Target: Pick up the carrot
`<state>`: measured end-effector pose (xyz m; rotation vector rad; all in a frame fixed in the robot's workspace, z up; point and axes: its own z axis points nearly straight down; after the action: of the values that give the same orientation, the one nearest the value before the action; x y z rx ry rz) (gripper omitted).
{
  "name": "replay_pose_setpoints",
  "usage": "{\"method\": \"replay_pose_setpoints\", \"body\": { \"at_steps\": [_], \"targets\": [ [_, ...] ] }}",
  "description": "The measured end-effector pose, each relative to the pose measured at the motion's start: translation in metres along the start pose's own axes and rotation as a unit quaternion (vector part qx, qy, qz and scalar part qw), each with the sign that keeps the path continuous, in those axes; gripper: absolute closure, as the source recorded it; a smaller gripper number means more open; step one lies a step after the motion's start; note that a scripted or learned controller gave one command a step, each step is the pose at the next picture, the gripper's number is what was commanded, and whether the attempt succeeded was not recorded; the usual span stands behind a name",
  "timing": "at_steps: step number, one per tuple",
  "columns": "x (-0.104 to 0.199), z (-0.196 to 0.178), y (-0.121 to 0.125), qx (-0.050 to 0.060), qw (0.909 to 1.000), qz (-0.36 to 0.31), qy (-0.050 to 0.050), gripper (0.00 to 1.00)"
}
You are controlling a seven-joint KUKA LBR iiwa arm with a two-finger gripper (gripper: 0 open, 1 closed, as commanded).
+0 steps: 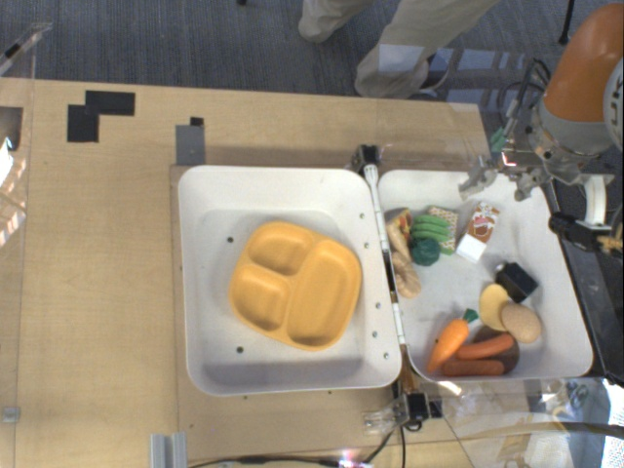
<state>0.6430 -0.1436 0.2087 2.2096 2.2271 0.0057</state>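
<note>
**Carrot low in the right bin, arm up at the far corner**

Down near the front edge of the right bin (570, 291), towards its front-left corner, lies the carrot (448, 342), tilted, its green stub pointing up towards the bin's middle. Just beside it on the right rest two sausage-like pieces, one reddish-orange (485, 348) and one dark brown (480, 367); whether they touch the carrot cannot be told. A pale yellow round piece (494, 305) and a tan one (521, 324) sit close behind these, with a small black block (516, 282) further back. Along the bin's left edge are a bread-like item (401, 253) and green toy vegetables (428, 239); a small white-and-red packet (479, 230) lies near the far edge.

The gripper (499, 175) hovers over the bin's far-right corner, well apart from the carrot. Whether it is open or closed cannot be told.

The left bin (205, 359) carries a yellow divided plate (295, 285) at its middle.
</note>
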Motion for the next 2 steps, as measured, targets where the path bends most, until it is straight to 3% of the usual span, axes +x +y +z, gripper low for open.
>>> {"method": "replay_pose_setpoints", "body": {
  "at_steps": [1,2],
  "targets": [
    [-0.016,0.015,-0.039,0.0,0.9697,-0.244,-0.001,0.0],
    [-0.001,0.118,-0.087,-0.005,0.8738,-0.486,-0.004,0.0]
  ]
}}
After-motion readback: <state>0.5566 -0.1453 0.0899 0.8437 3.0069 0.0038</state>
